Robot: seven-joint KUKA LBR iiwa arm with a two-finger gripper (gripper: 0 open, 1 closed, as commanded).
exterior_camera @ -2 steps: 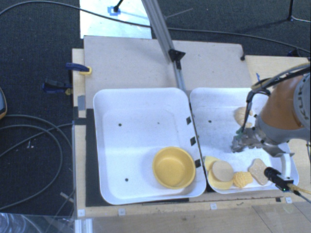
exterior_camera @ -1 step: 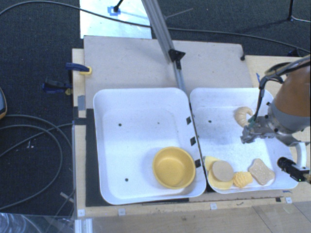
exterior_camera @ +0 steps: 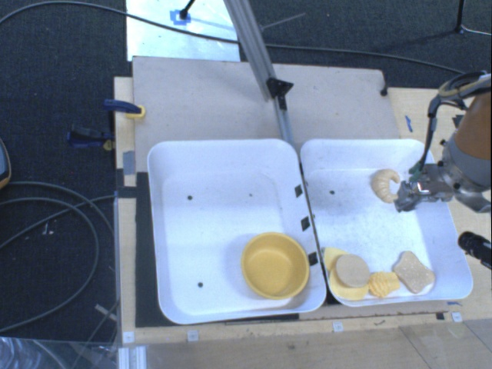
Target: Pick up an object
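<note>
Curved tan croissant [exterior_camera: 383, 183], round yellow bowl [exterior_camera: 275, 264], fingers [exterior_camera: 405, 200] beside croissant

I can read no text, label, brand, number or sign on anything around my pincer [exterior_camera: 405, 199]. The two white bins [exterior_camera: 231, 160] beside it carry only small dark dots and clips along their shared edge, which are not lettering. The blue mark on the shiny plate [exterior_camera: 183, 15] far off beyond the bins is too small and blurred for me to tell whether it bears any writing.
</note>
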